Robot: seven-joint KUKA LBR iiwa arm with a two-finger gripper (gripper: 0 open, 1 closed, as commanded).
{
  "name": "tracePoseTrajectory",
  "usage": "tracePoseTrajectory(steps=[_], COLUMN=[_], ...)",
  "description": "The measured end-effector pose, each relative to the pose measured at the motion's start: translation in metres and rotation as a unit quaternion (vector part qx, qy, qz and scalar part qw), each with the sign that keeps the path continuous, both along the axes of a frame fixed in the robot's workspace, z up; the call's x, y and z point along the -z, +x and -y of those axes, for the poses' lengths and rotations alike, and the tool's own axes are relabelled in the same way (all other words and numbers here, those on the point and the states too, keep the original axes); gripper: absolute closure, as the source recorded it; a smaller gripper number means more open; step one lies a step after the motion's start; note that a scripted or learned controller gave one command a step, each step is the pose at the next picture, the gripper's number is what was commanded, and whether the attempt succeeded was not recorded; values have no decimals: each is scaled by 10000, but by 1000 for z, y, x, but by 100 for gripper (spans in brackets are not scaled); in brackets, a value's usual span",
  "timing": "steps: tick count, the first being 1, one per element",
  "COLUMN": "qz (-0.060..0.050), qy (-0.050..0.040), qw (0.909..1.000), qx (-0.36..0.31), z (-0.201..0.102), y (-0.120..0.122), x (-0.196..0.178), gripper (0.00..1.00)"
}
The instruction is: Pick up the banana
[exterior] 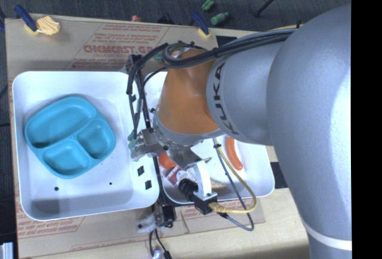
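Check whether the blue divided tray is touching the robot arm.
Apart. The camera view shows bare white floor of the left bin between the blue tray and the arm.

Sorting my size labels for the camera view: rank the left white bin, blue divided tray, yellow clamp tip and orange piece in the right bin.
1. left white bin
2. blue divided tray
3. yellow clamp tip and orange piece: alike, and the arm hides part of the orange piece, so unranked.
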State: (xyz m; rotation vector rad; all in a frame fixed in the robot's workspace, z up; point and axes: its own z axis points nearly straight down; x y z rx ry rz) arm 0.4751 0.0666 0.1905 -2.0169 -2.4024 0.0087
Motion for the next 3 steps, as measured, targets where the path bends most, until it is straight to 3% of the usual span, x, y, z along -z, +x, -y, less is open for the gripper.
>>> tracePoseTrajectory(steps=[1, 2, 3], qz=[7, 4, 27], qy=[11, 20, 4], qw=[9952, 9813, 9781], qx=[-983, -1926, -2082], z=[78, 19, 181], y=[6, 1, 21], x=[-1, -1, -13], gripper=[100, 100, 100])
